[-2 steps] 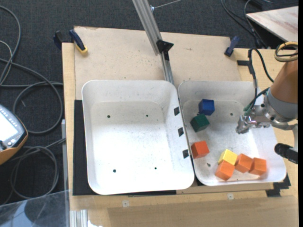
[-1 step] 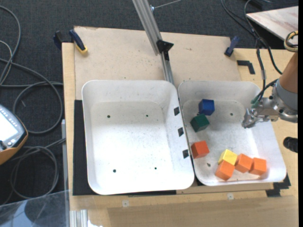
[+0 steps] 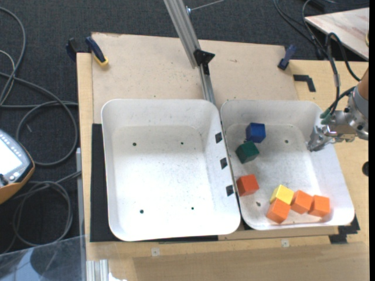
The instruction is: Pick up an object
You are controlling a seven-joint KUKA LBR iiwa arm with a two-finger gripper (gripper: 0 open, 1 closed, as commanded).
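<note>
the left bin [image 3: 117,122] sits beside the right bin [image 3: 304,113]. in the right bin: green cube [image 3: 247,151] at centre-left, turned diagonal, blue cube [image 3: 255,132] just at its 1 o'clock, orange block [image 3: 248,184] at 6 o'clock. yellow cube [image 3: 282,194] touches three orange cubes [image 3: 303,204], a row running 9 to 3. gripper [image 3: 319,141] over the 3 o'clock rim, grip state can't be told.

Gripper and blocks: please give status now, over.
Gripper at right bin's right rim, nothing seen between its fingers. Blue block, green block nearest, both untouched. Path to them clear.
</note>
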